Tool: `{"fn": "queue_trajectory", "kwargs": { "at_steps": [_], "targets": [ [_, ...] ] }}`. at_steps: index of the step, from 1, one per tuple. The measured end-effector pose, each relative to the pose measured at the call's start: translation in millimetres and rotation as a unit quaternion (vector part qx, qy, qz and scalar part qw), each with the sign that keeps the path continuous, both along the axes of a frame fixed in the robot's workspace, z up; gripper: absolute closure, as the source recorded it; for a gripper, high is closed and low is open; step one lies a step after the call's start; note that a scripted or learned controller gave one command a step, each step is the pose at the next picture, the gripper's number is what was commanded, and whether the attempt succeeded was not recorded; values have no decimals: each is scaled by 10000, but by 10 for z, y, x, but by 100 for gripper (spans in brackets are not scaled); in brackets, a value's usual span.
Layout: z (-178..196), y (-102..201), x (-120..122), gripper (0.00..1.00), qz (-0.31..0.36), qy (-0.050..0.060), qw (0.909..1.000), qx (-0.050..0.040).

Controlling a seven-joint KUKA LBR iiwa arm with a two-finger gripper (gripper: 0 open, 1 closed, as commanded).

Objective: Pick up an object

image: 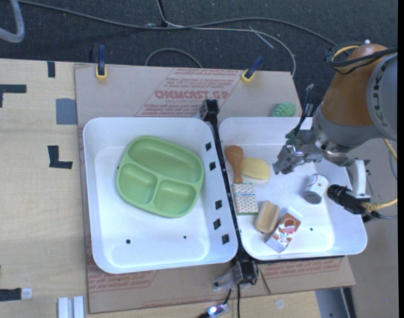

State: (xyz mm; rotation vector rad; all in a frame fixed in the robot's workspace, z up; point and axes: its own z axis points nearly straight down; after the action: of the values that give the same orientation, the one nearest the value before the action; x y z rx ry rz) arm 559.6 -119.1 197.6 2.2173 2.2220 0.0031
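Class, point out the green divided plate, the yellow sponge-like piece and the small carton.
green divided plate (161,175), camera view, centre ridge.
yellow piece (256,169), camera view, top face.
small carton (284,230), camera view, printed face.

Pale wooden bench (30,177) under a brown cardboard sheet (182,91) bearing two white bins (99,197), side by side.

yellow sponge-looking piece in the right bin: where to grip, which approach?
Probably straight down from above, fingers closing across the short width of the yellow piece. It lies flat and oblong. Its left end touches the brown piece, while its upper and lower long edges look clear, so those sides leave finger room. The gripper hangs just to its right.
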Motion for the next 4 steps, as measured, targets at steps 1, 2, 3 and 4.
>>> {"fn": "queue_trajectory", "kwargs": {
  "at_steps": [1,2,3,4],
  "targets": [
    [532,2,14,100,-1,-10,10000,-4],
    [525,470,140,100,20,20,10000,9],
    [365,979,196,100,19,34,10000,8],
    [426,1531,185,100,26,23,10000,11]
  ]
}}
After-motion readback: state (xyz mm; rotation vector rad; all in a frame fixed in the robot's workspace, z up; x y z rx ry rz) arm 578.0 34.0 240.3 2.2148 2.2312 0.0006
